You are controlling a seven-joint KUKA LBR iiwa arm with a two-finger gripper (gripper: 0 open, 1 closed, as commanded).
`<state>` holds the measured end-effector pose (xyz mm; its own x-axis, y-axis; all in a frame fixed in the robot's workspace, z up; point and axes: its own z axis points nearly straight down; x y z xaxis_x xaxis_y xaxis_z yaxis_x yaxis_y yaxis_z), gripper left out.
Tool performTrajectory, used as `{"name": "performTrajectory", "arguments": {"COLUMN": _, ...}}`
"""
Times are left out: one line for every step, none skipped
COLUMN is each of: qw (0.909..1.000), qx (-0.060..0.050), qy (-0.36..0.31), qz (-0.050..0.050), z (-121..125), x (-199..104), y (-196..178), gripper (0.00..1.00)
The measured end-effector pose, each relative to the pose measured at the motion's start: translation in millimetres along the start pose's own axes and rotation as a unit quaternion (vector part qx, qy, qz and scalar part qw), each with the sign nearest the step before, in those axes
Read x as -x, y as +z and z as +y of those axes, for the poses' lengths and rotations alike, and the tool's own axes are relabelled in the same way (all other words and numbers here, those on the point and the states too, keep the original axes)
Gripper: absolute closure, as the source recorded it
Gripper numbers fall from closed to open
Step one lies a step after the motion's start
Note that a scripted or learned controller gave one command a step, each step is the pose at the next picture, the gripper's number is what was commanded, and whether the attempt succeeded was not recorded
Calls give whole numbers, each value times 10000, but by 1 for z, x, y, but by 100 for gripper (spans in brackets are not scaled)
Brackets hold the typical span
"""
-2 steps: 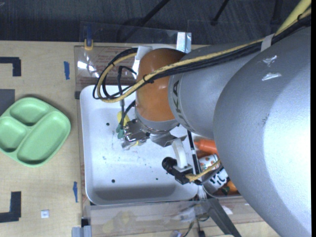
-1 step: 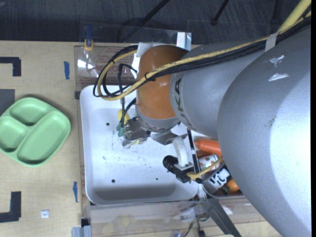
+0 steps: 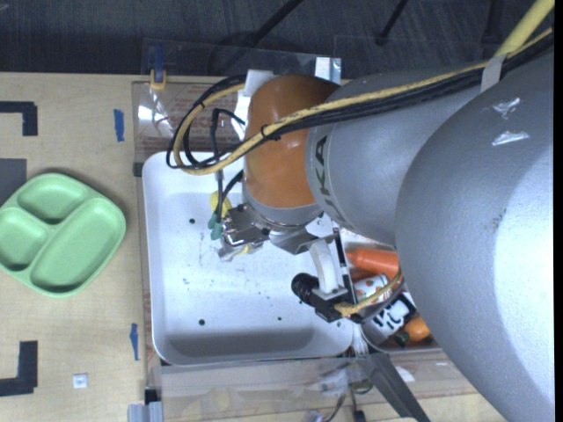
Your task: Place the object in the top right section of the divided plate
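Note:
A light green divided plate point(image 3: 57, 233) lies on the wooden bench at the far left, outside the bins, and all its sections hold nothing. My gripper point(image 3: 232, 236) is low over the left white bin point(image 3: 176, 323), near that bin's upper middle and well to the right of the plate. The arm's orange band and grey body cover most of what lies behind it. An orange carrot-like object point(image 3: 375, 259) lies in the right bin, partly under the arm. A small yellow and green bit point(image 3: 215, 214) sits right at the gripper; I cannot tell whether it is a held thing or part of the tool.
The left bin's floor bears a few dark specks. A second orange piece point(image 3: 416, 329) and a black-and-white item point(image 3: 391, 313) lie low in the right bin. Yellow and black cables point(image 3: 198, 139) loop above the wrist. Black markers and blue tape sit on the bench around the plate.

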<state>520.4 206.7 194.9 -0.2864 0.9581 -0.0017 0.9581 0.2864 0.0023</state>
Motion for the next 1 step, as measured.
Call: {"name": "performTrajectory", "arguments": {"qw": 9960, "qx": -16, "qy": 893, "qz": 9, "z": -35, "x": -18, "y": 102, "gripper": 100}}
